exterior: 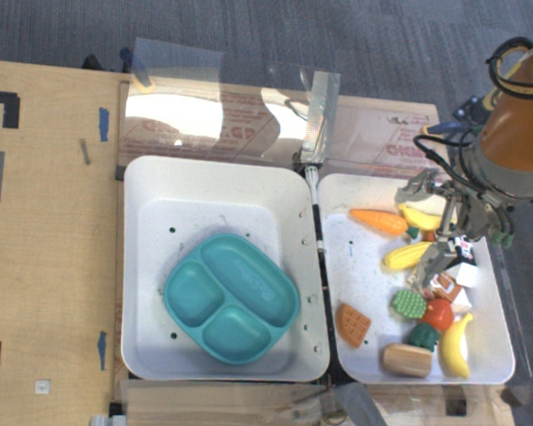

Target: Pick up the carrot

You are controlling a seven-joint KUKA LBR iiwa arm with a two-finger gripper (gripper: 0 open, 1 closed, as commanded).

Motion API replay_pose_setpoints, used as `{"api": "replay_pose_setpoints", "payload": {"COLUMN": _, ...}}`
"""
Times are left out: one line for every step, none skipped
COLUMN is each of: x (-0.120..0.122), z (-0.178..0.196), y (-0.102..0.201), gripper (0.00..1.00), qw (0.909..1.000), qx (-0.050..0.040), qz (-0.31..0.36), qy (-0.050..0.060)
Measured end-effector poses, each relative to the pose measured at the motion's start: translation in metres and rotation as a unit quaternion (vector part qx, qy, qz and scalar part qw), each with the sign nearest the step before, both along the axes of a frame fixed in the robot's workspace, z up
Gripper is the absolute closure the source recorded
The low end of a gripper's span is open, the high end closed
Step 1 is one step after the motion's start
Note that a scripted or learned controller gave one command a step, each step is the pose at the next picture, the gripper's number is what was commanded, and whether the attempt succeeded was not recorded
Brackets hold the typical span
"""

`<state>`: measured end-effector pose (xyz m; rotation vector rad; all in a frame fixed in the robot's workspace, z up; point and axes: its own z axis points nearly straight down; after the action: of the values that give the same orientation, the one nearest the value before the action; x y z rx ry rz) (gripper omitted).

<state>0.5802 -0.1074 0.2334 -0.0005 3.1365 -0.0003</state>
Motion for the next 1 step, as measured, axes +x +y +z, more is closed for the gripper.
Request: {"api": "replay_pose_setpoints", "payload": {"x": 0.0276, "z": -0.1206, "y": 0.0162, "gripper": 0.0, "qw": 0.9994, "qx": 0.002, "qz": 0.034, "qy": 0.008}}
